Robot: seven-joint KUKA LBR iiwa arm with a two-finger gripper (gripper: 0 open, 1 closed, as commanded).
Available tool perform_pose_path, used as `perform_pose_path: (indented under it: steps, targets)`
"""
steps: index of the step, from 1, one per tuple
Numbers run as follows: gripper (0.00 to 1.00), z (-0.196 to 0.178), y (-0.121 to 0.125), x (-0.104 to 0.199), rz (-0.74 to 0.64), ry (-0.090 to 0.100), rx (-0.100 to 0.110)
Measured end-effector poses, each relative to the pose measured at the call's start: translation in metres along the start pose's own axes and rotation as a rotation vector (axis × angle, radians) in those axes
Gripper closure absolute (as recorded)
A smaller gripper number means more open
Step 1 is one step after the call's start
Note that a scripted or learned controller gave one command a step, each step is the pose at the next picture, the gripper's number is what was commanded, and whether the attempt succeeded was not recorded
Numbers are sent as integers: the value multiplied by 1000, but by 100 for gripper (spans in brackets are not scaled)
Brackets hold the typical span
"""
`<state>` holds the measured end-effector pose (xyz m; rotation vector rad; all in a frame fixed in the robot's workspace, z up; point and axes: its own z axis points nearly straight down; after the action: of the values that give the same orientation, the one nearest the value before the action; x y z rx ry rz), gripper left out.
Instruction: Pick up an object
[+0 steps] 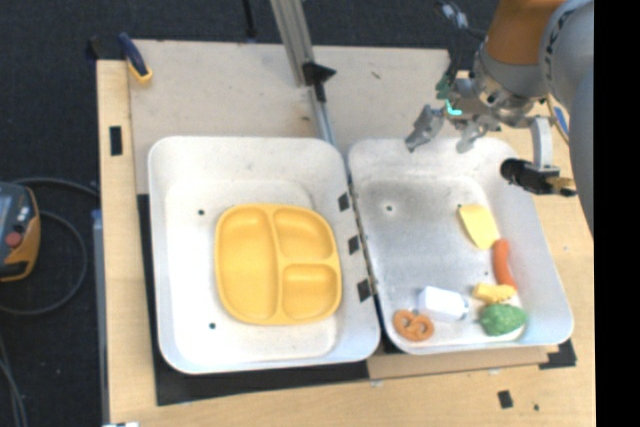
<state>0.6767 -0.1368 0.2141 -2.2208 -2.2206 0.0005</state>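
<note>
Six small objects lie in the right bin point(400, 215), all toward its lower-right part; none is between the gripper's fingers.

- One yellow wedge point(479, 225), like a slice of cheese, at the bin's right-centre.
- One orange carrot-like stick point(503, 262), just below the wedge, lying roughly upright in the frame.
- One small yellow piece point(495, 293), just below the stick's lower end.
- One green broccoli-like piece point(502, 319), touching or just beneath the small yellow piece, near the bin's lower-right corner.
- One white block point(441, 302), left of the green piece.
- One brown pretzel point(413, 325), just left of and below the white block, near the bin's lower edge.

One gripper point(447, 131), upper right of the frame, above the right bin's upper rim, well apart from all six objects. Its two fingers point(424, 129) are spread apart with nothing between them.

One arm point(535, 10), grey with an orange section, reaching in from the upper right.

One left bin point(180, 175), side by side with the right bin and touching it along the middle. It holds one yellow divided tray point(277, 262) with three compartments, lying flat at the bin's centre.

One bench point(200, 85), pale, bearing both bins.

One metal rail point(285, 0), running from the top centre of the frame down toward the gap between the bins.

One blue-and-yellow clamp point(134, 60) at the bench's upper-left corner.
</note>
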Motion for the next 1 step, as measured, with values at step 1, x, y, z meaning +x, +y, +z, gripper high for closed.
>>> perform_pose_path:
  steps: [1]
  targets:
    - [0,-2,1,0,0,0,-3]
